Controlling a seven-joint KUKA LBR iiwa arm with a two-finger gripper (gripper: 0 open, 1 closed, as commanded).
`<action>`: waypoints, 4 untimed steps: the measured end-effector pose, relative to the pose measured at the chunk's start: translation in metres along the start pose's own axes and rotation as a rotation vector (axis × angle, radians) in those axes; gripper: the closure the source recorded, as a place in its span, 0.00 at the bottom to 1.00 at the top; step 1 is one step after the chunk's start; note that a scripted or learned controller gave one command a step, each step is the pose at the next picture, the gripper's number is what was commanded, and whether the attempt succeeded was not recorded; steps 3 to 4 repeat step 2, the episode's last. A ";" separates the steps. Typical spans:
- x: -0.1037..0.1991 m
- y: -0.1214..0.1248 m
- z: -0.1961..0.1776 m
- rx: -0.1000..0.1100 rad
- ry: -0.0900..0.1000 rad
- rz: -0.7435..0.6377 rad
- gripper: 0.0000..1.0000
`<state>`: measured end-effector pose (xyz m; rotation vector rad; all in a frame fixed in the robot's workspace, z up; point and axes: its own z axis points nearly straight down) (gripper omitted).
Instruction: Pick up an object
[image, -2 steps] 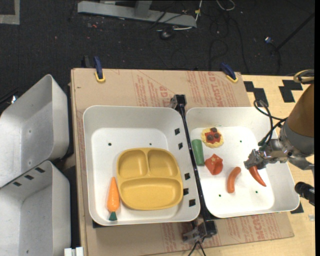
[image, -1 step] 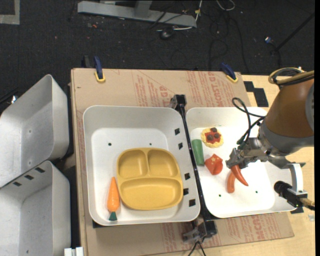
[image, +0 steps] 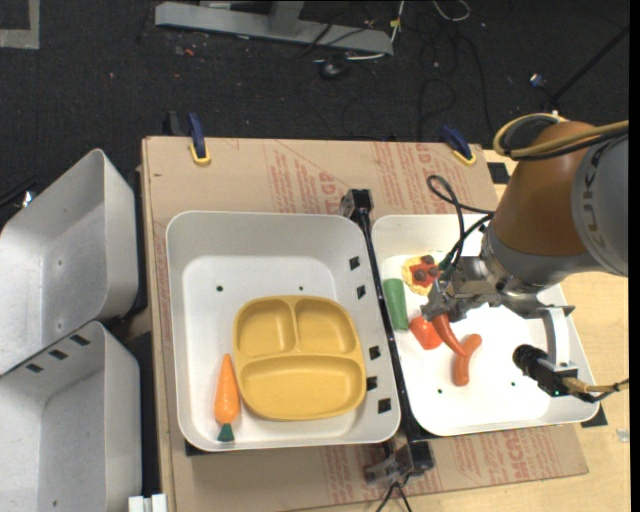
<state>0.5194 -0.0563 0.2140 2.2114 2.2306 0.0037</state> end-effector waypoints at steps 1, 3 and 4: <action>0.056 0.010 -0.011 0.001 0.000 0.002 1.00; 0.108 0.020 -0.021 0.001 0.000 0.002 1.00; 0.108 0.020 -0.021 0.001 0.000 0.002 1.00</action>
